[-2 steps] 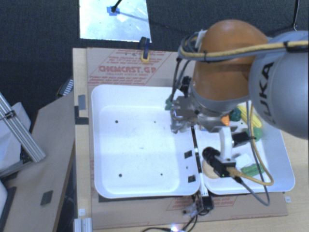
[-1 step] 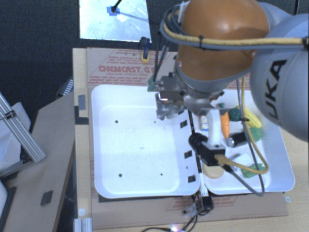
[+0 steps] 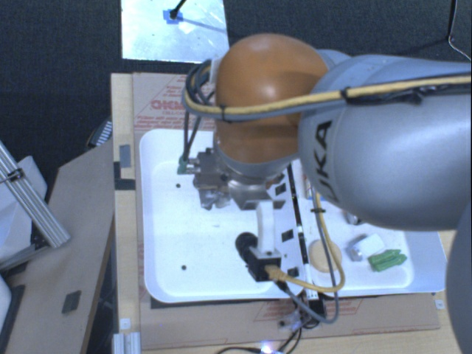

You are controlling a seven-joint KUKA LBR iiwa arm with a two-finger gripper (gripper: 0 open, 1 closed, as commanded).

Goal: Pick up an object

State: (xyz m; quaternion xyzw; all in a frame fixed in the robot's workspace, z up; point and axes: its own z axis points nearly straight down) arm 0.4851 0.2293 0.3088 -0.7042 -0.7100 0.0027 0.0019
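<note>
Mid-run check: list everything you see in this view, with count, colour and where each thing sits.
left bin: one, white, under the gripper
right bin: one, white, beside the left bin
green piece: one, green, right bin, near its front
pale block: one, grey-white, right bin, next to the green piece
round disc: one, tan, right bin, close to the edge shared with the left bin
cardboard sheet: one, brown, beneath both bins
shiny sheet: one, silver, beyond the bins
arm: one, grey with orange band, reaching in from the right
gripper: one, grey metal, over the left bin
</note>
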